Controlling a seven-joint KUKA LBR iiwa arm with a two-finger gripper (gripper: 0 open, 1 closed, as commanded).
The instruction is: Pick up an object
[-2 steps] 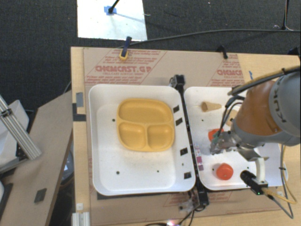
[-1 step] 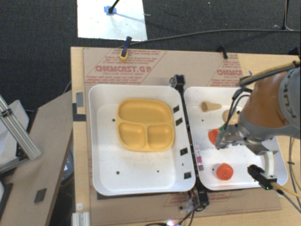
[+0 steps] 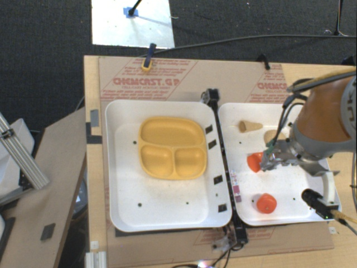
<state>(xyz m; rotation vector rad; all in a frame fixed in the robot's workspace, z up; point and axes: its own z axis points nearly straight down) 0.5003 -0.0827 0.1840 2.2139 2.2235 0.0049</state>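
In the right bin (image 3: 290,216) my gripper (image 3: 270,162) hangs low, close to the bin's floor. A small orange object (image 3: 254,162) lies right against its left side; whether it is gripped I cannot make out. Another orange object (image 3: 266,203), rounder, rests near the bin's front edge. A tan cone-shaped piece (image 3: 249,127) lies toward the back of this bin. A pale tan object (image 3: 271,135) next to it is partly hidden behind the arm.
The left bin (image 3: 125,205) holds a yellow divided plate (image 3: 171,148) in its back half. A black divider rail (image 3: 222,166) with clips runs between the two bins. The grey and orange arm (image 3: 329,121) covers the right bin's right side.
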